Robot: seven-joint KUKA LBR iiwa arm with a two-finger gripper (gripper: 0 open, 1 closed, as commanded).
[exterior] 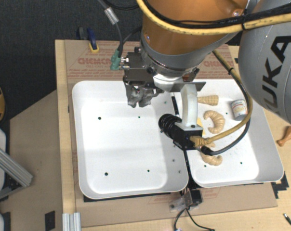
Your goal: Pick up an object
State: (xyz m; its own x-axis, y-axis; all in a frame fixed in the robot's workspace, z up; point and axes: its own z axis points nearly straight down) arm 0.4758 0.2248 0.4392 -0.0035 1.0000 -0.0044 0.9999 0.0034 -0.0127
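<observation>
Camera view: the end effector point(138, 99) is seen over the left bin point(87, 143); whether it is spread cannot be told. The nearest object, a croissant point(215, 121), lies well to its right in the right bin point(261, 153).

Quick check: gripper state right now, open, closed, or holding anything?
Gripper: over the left bin, open or closed cannot be told; nothing seen in it.
</observation>
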